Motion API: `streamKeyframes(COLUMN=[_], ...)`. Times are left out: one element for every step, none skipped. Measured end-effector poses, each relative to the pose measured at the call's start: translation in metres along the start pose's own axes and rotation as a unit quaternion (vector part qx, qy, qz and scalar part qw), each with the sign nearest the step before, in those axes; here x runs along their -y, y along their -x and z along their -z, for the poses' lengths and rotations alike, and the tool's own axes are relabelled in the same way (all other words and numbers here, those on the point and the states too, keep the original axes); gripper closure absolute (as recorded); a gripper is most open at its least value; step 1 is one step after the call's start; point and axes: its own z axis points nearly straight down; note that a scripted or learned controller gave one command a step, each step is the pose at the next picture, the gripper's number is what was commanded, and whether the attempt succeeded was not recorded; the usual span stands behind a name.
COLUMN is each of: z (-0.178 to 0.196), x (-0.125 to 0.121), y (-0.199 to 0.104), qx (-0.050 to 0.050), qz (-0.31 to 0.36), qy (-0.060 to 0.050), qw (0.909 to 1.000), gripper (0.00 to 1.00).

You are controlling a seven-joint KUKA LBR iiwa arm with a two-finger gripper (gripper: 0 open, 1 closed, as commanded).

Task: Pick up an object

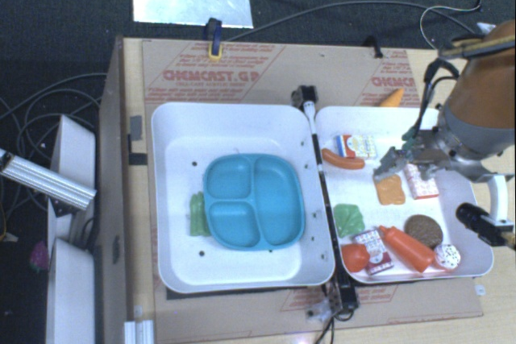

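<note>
While the left bin holds a blue tray, toys fill the right bin.

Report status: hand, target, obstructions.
Hand low over right bin, grip state unclear. Nearest object: tan toast piece, lying in the bin just below it. Crowded: hot dog, red-and-white packet close by.

So the arm is a chunky rounded thing, grey shell with a fat orange band above the wrist. A thin black cable loops alongside it. The claw is dark grey metal, kinda blurry, with a black knob sticking out nearby.
</note>
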Motion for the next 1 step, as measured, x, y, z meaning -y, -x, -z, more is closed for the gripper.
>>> streamKeyframes(z=[-0.0956], x=[-0.0268], y=[0.0644], qx=[0.000], qz=[-0.001], qy=[-0.002], qw=[1.0000], gripper=[0.00])
